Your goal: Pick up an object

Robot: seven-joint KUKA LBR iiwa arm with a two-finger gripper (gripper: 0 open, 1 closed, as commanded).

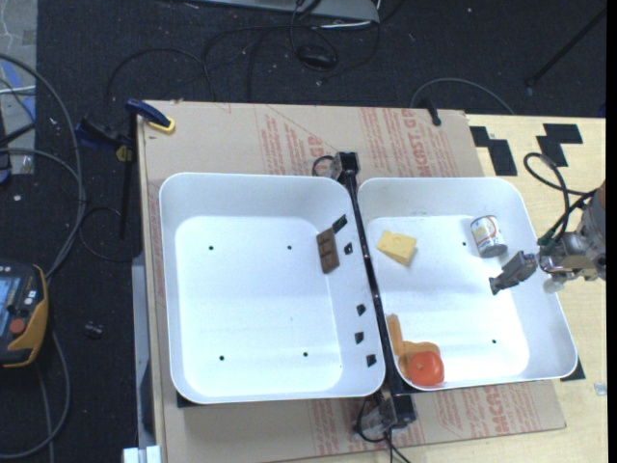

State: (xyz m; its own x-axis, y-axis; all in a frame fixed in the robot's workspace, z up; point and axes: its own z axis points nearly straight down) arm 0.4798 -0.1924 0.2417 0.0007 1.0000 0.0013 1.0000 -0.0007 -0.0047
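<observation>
Approach step: tool [505,280] hovering in right bin [549,350] below can [487,235], gripping nothing, finger spread unclear. Next needing descent onto can.

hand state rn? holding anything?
Hand: over the right bin's right side, below the can. Open or shut: cannot be told.

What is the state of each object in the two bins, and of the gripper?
can: lying tilted in the right bin, apart from the gripper.
yellow block: resting flat in the right bin, untouched.
orange-red toy: in the right bin's near left corner, against the wall.
brown bar: resting against the left bin's right wall.
gripper: above the right bin's right side, holding nothing.
</observation>
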